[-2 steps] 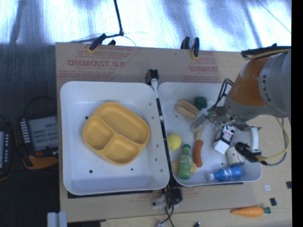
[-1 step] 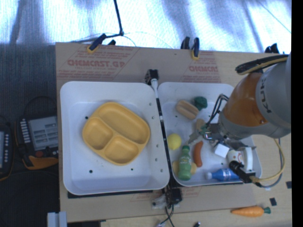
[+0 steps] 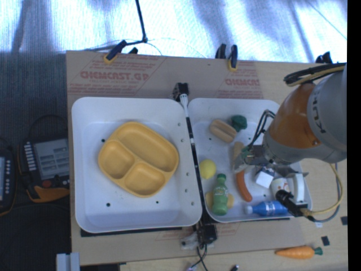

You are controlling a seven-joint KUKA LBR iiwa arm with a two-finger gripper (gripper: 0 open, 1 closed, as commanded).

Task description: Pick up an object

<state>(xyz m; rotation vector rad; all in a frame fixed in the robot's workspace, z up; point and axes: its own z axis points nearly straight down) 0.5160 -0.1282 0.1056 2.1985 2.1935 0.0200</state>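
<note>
The brown cardboard-covered bench [image 3: 169, 72] spreads under everything, red print across it reading "CHEMCAST GP" at the left, a fainter repeat at the right too washed out to read in full. On it, two shallow white plastic bins: the left bin [image 3: 90, 208] carries a yellow three-compartment plate [image 3: 139, 158], sitting turned at an angle.

Over the right bin [image 3: 197, 151] looms the grey arm with its orange band [image 3: 299, 117], covering that bin's far right corner; black lettering on the band is cut off and unreadable. The gripper [image 3: 248, 158] is down among the objects, and whether its fingers are spread or pinched I cannot tell, the wrist hides them.

In the right bin: a green bottle with a yellow label [image 3: 219, 195], a blue bottle lying flat [image 3: 267, 209], a hot dog in a bun [image 3: 223, 131], an orange carrot [image 3: 243, 186], a yellow lemon [image 3: 207, 169], a dark green lump [image 3: 239, 121]. A tan piece [image 3: 237, 150] sits just beside the gripper, partly hidden.

Outside the bins, another carrot [image 3: 295, 253] lies on the bench.
</note>
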